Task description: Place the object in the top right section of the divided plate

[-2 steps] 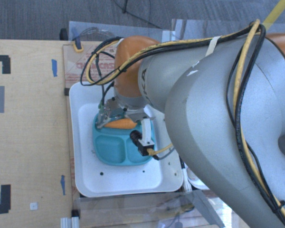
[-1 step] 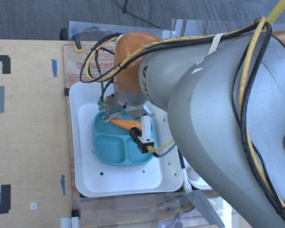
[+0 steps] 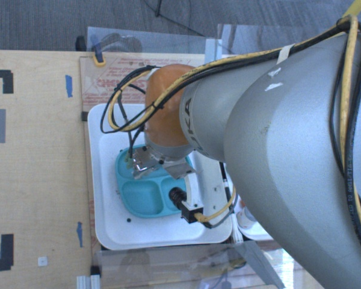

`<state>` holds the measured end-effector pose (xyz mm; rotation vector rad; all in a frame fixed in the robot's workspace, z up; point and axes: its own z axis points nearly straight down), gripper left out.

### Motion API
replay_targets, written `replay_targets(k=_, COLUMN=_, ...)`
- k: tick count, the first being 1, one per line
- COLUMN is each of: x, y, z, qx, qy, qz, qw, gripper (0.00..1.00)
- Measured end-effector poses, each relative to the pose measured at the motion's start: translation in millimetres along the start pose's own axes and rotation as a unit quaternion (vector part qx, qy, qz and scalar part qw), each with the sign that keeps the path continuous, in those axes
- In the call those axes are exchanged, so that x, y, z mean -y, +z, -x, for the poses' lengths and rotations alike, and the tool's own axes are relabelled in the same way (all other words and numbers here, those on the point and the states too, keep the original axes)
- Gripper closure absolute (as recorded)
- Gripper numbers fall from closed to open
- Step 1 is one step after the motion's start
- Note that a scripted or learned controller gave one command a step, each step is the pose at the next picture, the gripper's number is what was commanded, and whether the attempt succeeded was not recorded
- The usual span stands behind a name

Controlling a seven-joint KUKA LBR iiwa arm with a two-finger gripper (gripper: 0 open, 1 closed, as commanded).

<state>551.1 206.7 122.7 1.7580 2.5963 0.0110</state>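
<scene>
The blue divided plate (image 3: 143, 198) lies in the left white bin (image 3: 102, 179), and its long side runs roughly from upper left to lower right. I can see two of its sections: one wide section toward the lower left, and a smaller one to its right. The upper part of the plate is covered by the arm.

The grey arm (image 3: 277, 131) comes in from the right and takes most of the scene. Its orange band (image 3: 165, 110) sits above the wrist, and the wrist points down into the bin, over the upper part of the plate. Yellow and black cables (image 3: 123, 104) make loops around the band on the left side. The claw (image 3: 138, 164) is just above the top edge of the plate, seen as some metal parts under the wrist. I cannot tell how far it is open, and I cannot tell whether it has anything in it. The object of the task I cannot make out; the arm hides the place under the wrist.

The bin rests on a light wooden bench (image 3: 36, 179) with blue tape marks (image 3: 68, 85).
</scene>
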Motion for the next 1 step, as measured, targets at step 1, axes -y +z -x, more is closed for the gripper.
replay_targets(k=1, x=51.7, y=-140.3, z=69.3, qx=0.0, qy=-0.04, qz=-0.004, qw=0.9992, gripper=1.0)
